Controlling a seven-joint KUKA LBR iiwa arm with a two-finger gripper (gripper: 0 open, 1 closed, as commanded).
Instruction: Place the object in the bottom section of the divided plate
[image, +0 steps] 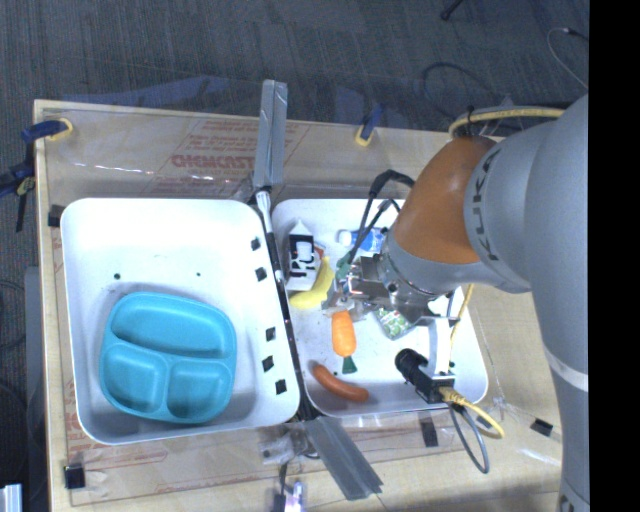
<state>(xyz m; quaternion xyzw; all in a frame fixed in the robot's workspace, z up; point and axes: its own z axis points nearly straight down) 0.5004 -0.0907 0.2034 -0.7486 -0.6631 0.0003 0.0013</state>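
A blue divided plate (168, 354) lies in the left bin (150, 225), with one long section at the far side and two smaller ones at the near side; nothing lies in it. My gripper (350, 287) hangs over the right bin (470, 375), just above an orange carrot (343, 335) and beside a yellow banana (314, 288). The wrist and the orange band hide most of the gripper. A brown sausage (338, 384) lies near the right bin's front edge.
A black-and-white block (300, 253) sits at the right bin's far left. A clear green-tinted item (392, 322) lies under the wrist. A black camera mount with a yellow cable (425, 375) hangs over the bin's front right. A ridge (275, 320) divides the bins.
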